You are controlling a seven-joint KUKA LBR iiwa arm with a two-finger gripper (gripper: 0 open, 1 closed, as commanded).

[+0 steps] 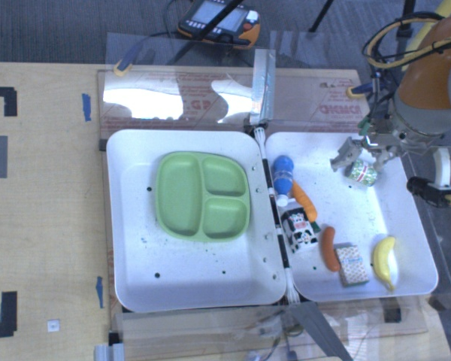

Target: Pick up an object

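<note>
Small green-printed can (363,174) sits gripped between the claw (358,159) fingers above the right bin (417,224)

Right bin's (406,201) middle open; clutter (304,224) lines its left.

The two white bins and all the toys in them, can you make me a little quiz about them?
1. True or false: the green divided plastic plate lies in the left white bin.
2. Which toy lies nearest the right bin's front right corner? A) the blue plastic bottle B) the yellow toy banana C) the black-and-white toy cow
3. Fill in: the small green-and-white can lies right under the robot's ____.

Key: 1 true; 2 B; 3 gripper.
</note>
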